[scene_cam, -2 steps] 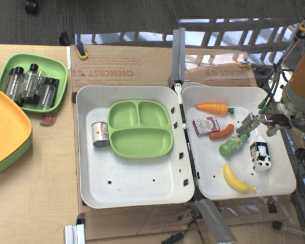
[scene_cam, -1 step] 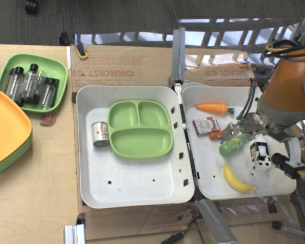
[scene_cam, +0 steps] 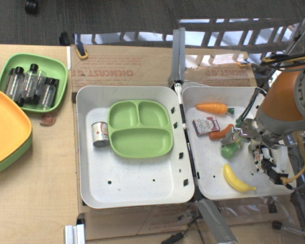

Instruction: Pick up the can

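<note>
Cardboard covers the bench [scene_cam: 40, 207] under two white bins. Inside the left bin [scene_cam: 137, 187], the can [scene_cam: 99, 134] lies on its side at 9 o'clock, touching the left edge of a green divided plate [scene_cam: 141, 128]. Over in the right bin [scene_cam: 213, 184], the hand [scene_cam: 238, 135] sits near centre, beside a green item [scene_cam: 231, 150]; whether it is open or closed on anything cannot be told. A carrot [scene_cam: 212, 108] lies at 12 o'clock, a banana [scene_cam: 237, 179] at 6.

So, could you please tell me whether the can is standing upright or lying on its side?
On its side. The can lies in the left bin beside the green divided plate, its labelled wall facing up.
</note>
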You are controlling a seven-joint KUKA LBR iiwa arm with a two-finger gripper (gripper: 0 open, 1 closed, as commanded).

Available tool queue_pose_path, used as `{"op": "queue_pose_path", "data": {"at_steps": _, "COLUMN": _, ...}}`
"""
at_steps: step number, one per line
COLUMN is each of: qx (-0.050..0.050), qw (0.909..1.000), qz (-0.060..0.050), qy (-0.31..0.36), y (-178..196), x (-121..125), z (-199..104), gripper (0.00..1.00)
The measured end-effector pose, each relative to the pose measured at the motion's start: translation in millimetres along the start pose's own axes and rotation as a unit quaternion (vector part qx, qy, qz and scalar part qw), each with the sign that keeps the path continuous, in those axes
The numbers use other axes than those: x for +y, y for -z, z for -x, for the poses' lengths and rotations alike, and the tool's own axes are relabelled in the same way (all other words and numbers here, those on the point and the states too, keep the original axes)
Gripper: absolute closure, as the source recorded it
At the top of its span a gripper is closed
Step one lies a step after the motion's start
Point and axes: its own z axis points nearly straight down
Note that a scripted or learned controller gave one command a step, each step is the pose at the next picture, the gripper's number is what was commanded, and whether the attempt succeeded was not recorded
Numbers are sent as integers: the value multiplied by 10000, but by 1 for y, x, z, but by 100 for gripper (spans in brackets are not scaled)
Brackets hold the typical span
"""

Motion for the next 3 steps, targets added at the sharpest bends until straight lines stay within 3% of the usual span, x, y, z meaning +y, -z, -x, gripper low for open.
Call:
{"op": "queue_pose_path", "data": {"at_steps": 1, "qx": -5, "qw": 10000, "qz": -8, "qy": -24, "y": 8, "x": -1, "z": 2, "gripper": 100}}
{"op": "queue_pose_path", "data": {"at_steps": 2, "qx": -12, "qw": 9999, "qz": 8, "qy": -166, "y": 120, "x": 9, "z": -43, "gripper": 100}}
{"op": "queue_pose_path", "data": {"at_steps": 3, "qx": -10, "qw": 9959, "qz": -1, "qy": 899, "y": 100, "x": 12, "z": -71, "gripper": 100}}
